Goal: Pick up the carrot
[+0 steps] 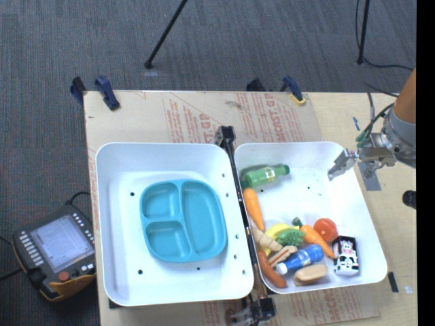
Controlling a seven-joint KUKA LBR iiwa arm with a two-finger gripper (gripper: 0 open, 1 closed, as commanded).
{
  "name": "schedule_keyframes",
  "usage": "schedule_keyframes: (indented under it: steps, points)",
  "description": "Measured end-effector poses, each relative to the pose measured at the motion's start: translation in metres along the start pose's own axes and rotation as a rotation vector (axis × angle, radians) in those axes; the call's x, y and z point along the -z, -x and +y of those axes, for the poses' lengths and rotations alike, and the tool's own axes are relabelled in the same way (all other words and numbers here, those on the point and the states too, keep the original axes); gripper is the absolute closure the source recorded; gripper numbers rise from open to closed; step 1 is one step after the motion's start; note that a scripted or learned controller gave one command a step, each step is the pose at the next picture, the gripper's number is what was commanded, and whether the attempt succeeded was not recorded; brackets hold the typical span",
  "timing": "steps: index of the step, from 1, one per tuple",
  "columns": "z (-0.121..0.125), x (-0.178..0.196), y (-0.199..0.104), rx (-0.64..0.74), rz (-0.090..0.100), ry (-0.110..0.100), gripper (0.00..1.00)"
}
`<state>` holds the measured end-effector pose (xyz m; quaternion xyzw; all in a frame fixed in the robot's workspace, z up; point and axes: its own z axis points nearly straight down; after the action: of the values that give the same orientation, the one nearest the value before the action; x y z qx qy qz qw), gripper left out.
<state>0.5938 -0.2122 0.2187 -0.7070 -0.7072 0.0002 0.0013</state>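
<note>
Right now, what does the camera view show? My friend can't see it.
A robot claw hangs open over the right bin's far edge. A carrot lies inside among toy food; the left bin holds a blue tray.

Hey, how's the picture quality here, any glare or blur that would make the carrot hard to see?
Camera view: lighting is even and soft, with faint shadows. The white bins are bright but not blown out. The carrot along the right bin's left wall is slightly soft yet distinct. The gripper at the right edge looks a little blurred.
</note>
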Motion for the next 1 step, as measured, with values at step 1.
schedule_keyframes:
  steps: [1]
  points:
    - [-0.0990,-0.0502,-0.0176,-0.020,0.001,-0.002,0.00]
